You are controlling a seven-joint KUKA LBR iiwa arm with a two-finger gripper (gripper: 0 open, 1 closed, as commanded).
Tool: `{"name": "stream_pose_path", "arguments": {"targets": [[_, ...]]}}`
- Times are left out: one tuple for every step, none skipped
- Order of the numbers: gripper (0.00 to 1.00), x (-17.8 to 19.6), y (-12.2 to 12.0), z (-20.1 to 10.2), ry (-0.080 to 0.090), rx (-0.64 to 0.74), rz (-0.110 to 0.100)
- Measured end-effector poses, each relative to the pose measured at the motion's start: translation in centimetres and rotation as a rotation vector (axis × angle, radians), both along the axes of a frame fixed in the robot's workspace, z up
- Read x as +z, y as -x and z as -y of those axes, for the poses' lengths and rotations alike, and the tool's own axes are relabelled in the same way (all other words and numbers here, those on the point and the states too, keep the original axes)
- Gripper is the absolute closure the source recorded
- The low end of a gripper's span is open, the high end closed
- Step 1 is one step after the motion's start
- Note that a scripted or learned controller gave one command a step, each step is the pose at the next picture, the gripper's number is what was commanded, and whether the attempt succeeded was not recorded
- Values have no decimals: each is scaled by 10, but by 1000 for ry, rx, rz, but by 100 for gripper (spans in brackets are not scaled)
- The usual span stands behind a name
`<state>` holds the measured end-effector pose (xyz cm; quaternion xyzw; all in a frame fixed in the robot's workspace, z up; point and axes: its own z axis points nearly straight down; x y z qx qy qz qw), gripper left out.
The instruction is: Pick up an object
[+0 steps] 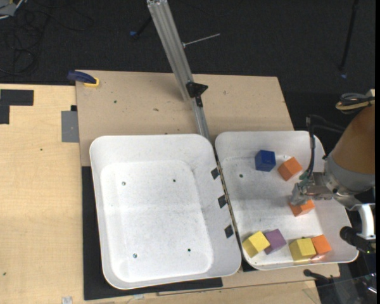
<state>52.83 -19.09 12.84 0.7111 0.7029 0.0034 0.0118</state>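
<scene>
Yellow block (302, 249) sits below the claw (300, 196), whose grip state I cannot tell, pressing the red-orange block (302, 207); an off-centre contact could push it aside.

left bin (153, 214) open, blocks (265, 160) crowd right bin (253, 189)

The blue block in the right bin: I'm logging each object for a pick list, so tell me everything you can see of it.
The blue block is a small, solid-coloured cube, matte like foam or painted wood, with a lighter top face and darker sides. It sits flat on the floor of the right bin, in the far part, near the back wall. An orange block lies just to its right, close or perhaps touching. The pincer is apart from it, nearer the camera.
</scene>
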Motion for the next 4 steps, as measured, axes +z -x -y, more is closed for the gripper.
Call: {"name": "stream_pose_path", "arguments": {"targets": [[100, 63, 2, -1, -11, 12, -19], [100, 115, 1, 0, -11, 13, -18], [100, 103, -15, -53, -15, 16, -25], [100, 95, -21, -99, -15, 15, -26]]}}
